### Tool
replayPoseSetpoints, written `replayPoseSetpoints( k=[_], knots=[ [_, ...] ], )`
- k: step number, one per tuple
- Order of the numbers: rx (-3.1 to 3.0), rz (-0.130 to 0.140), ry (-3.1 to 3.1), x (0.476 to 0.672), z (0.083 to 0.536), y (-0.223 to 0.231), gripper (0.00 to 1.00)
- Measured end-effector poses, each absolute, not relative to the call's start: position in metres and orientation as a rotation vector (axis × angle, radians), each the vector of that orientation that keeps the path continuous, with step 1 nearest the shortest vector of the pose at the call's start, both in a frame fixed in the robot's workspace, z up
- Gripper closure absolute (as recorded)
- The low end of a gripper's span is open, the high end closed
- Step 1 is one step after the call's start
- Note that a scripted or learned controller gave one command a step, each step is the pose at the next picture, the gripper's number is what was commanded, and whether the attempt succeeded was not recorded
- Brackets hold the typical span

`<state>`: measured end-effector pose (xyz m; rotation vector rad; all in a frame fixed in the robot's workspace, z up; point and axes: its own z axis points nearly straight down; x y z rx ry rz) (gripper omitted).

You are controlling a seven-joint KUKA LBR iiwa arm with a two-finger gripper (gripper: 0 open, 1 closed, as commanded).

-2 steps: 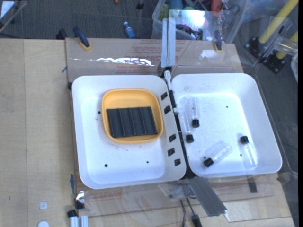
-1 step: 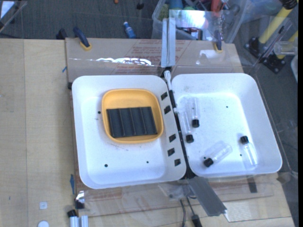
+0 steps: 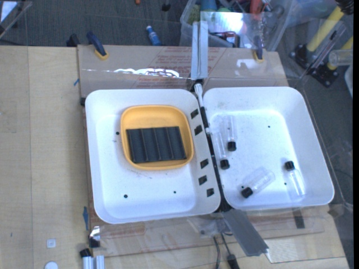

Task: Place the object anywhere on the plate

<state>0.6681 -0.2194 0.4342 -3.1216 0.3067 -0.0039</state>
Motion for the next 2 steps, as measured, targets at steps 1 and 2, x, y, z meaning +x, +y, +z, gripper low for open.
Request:
replayPoseSetpoints(
  k=[1,2],
  knots=[
    [-3.121,-0.002,0.307,0.6565,0.4340,-0.2199,1.00],
    [-3.121,-0.005,0.311,0.6524,0.4345,-0.2198,1.00]
  ],
)
